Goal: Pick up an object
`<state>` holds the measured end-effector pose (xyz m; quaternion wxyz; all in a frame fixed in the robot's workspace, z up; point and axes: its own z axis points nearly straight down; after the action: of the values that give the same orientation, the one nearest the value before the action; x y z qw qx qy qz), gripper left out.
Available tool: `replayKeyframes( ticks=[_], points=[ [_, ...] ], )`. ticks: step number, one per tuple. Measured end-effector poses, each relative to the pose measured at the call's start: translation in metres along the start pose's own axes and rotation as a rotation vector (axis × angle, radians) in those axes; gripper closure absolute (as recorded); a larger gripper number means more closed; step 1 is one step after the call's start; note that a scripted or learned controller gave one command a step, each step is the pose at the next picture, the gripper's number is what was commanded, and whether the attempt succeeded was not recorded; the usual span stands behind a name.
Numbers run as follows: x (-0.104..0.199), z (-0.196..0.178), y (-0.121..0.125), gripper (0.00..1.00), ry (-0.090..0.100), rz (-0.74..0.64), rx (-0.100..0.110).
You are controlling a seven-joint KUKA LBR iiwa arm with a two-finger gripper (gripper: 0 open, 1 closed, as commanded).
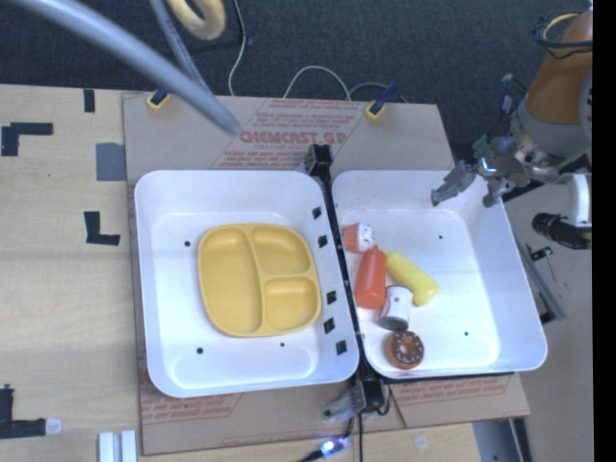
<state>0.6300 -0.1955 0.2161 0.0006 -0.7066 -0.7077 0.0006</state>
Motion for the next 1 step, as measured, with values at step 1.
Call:
replayKeyframes(
  ticks=[1],
  points=[
    [0.0067,0.0531,0.0075,0.0,0.0,-0.001,0.004]
  ],
)
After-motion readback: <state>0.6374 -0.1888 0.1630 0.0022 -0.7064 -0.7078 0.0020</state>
